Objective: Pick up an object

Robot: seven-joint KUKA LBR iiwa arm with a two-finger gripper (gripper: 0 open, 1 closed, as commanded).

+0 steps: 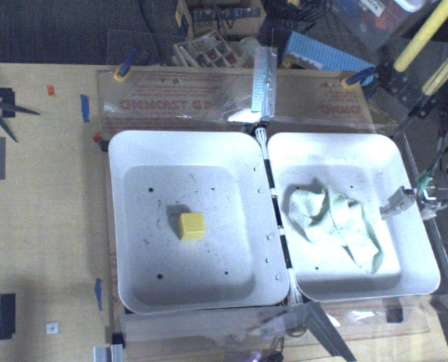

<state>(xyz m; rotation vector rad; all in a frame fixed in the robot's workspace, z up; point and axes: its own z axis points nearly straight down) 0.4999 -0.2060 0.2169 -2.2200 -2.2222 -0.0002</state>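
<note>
In the left bin (133,157) a yellow block (192,225) sits alone near the middle of the floor, square on, with bare white all around it. In the right bin (375,153) a pale cloth (337,221) lies crumpled across the middle, lumpy and folded over itself.

At that bin's right rim the gripper (406,200) hangs at the edge, apart from the cloth, with nothing in it that I can see. It is small and blurred from here, so I cannot tell whether it is spread or closed.

The cloth is the nearer pick. I'd say aim for a raised fold rather than a flat part, come straight down, and close deep enough to catch fabric. The block would want a centred, squared approach.
</note>
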